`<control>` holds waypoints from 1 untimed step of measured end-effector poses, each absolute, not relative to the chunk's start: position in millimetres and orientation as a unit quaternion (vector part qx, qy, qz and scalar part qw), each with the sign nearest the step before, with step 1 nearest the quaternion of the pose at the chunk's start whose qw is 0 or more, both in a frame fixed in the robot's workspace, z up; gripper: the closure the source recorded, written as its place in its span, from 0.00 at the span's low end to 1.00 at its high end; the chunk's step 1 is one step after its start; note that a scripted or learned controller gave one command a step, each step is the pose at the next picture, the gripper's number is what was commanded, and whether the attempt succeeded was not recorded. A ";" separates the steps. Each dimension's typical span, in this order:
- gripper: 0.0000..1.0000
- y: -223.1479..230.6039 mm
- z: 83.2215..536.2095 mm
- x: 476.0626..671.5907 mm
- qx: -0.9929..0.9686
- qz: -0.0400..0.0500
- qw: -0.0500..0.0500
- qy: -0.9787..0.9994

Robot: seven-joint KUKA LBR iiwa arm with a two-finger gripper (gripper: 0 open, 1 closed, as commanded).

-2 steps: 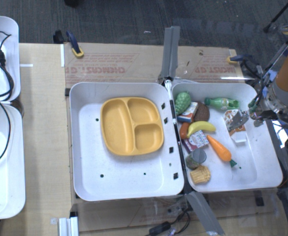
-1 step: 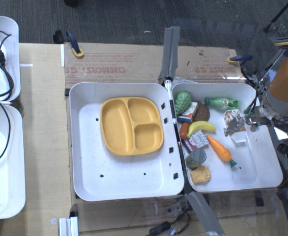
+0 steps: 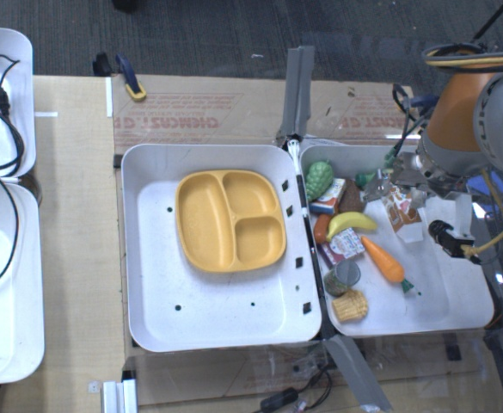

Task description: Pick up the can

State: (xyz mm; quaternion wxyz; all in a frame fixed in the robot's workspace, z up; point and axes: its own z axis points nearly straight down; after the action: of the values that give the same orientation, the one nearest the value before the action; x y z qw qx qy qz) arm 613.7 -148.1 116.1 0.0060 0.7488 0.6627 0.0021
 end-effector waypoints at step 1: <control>0.00 -167.6 127.1 588.7 0.785 -0.001 -0.001 0.619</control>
State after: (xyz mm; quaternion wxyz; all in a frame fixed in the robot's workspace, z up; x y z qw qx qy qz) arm 588.7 -167.6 127.1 -0.0006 0.7852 0.6193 -0.0011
